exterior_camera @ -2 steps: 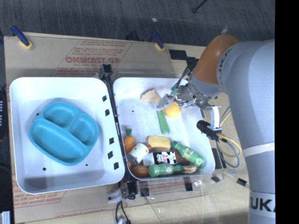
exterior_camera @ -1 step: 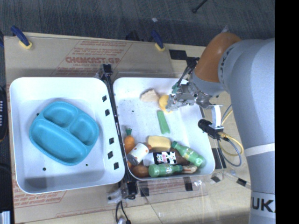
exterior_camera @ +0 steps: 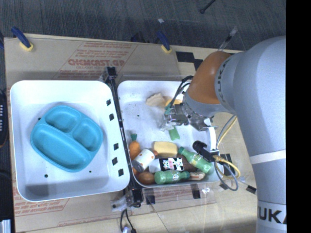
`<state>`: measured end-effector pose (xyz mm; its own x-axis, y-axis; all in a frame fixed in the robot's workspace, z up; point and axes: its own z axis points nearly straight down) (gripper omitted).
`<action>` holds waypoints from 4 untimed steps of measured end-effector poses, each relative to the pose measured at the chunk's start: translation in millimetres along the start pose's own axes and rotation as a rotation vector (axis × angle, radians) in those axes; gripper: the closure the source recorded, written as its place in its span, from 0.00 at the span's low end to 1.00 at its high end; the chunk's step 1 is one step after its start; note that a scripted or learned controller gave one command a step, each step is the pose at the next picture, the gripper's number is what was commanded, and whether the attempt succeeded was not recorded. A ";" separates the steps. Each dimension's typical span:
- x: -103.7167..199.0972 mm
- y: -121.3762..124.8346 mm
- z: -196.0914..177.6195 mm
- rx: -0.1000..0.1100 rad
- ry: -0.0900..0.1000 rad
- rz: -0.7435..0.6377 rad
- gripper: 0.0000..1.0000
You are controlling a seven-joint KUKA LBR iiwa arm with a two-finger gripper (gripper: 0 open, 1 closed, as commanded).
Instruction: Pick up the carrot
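We see the carrot (exterior_camera: 134, 149) lying in the right bin (exterior_camera: 132, 95), against that bin's left wall and toward the near end, at the edge of a heap of toy food: a white cup (exterior_camera: 144, 157) touches it on its lower right, a yellow block (exterior_camera: 165, 148) sits just beside that, and green bottles (exterior_camera: 171, 177) lie nearer the front rim. The gripper (exterior_camera: 171, 125) hangs above the middle of the same bin, apart from the carrot and up-right of it in the view; whether it is open or closed we cannot tell, and we see nothing held in it. The left bin (exterior_camera: 19, 96) holds a blue divided plate (exterior_camera: 66, 137). We judge the step in hand to be the approach. To do it well we would move toward the left wall and down the view, descend with the jaws spread across the carrot's short width, and keep clear of the wall and the cup crowding it. The carrot's long axis seems to run roughly along the wall, its green top pointing up the view and its orange body toward the heap, though much of it is hidden.
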<state>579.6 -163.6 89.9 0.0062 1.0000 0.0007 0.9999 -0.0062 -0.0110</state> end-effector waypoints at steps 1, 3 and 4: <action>-44.5 36.2 -32.5 -0.009 -0.006 -0.350 1.00; 122.3 7.7 -106.2 -0.004 0.001 -0.183 1.00; 89.8 63.6 -154.0 -0.010 -0.005 -0.221 1.00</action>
<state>645.4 -74.3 243.3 -0.2136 0.9769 -0.0028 0.9769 0.2136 -0.0010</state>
